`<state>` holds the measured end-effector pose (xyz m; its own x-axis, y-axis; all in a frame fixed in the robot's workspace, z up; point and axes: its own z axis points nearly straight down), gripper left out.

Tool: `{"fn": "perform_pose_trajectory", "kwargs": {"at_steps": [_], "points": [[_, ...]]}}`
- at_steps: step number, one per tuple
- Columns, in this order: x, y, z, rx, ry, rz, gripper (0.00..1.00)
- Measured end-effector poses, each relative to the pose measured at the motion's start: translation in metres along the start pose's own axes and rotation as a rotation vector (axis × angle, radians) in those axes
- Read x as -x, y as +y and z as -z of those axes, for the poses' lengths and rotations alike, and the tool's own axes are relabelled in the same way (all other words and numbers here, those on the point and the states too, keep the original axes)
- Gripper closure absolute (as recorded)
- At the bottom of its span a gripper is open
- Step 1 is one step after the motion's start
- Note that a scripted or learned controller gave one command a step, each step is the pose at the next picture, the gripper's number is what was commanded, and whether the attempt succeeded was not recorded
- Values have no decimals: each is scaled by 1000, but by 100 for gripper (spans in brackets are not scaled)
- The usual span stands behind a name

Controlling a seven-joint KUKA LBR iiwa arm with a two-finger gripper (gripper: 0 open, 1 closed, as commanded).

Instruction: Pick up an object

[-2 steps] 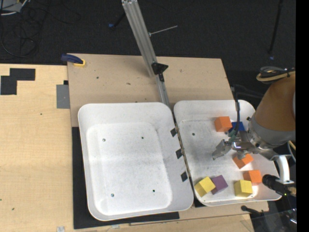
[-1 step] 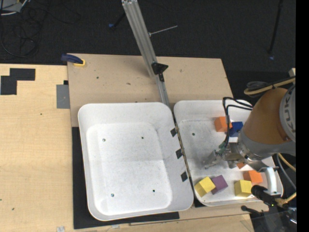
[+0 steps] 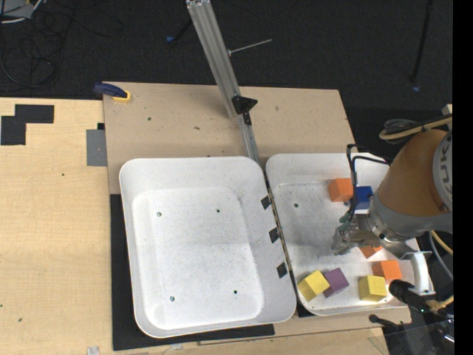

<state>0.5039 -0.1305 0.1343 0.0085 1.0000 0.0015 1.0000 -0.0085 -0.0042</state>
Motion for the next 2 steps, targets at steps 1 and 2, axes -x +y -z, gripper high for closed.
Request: {"fn": "perform_pose_trajectory", "kwargs": {"at_steps": [1, 2], "points": [[-1, 8, 60, 8, -2, 9, 100], [0, 9, 94, 6, -2, 9, 100]]}}
